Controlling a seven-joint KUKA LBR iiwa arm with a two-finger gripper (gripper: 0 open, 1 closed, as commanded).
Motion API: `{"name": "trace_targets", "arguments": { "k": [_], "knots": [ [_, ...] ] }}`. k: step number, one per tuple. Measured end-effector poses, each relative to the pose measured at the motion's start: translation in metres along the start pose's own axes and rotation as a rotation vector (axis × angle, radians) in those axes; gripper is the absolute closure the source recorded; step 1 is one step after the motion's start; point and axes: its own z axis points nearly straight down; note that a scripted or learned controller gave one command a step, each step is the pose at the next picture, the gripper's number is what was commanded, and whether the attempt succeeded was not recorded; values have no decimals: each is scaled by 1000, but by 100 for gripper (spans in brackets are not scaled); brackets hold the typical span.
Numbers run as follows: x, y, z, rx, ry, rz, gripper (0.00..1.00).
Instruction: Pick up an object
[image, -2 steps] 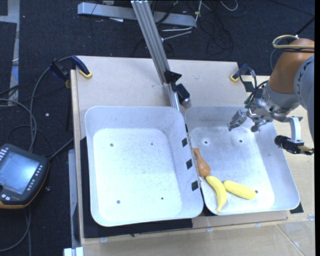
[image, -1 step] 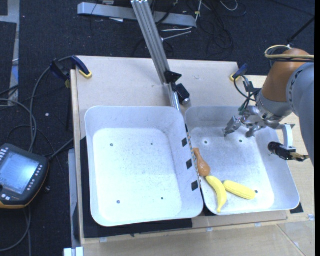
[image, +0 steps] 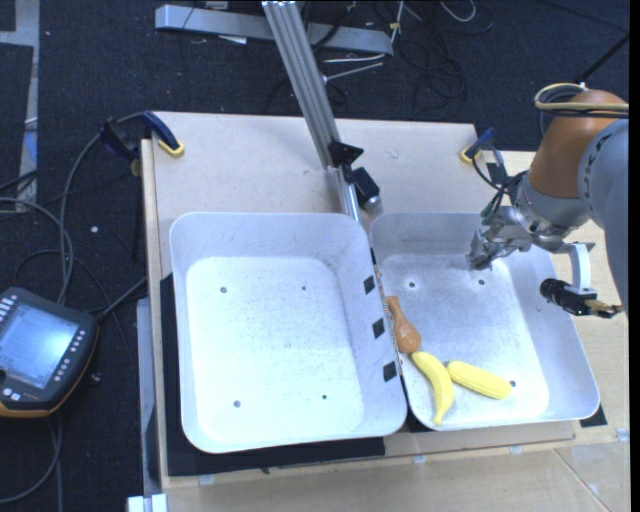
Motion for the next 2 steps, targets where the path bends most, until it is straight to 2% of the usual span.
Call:
{"name": "trace_targets", "arguments": {
  "k": [2],
  "knots": [
    [5, -1, -112, -4, 0, 1, 100]
  ]
}}
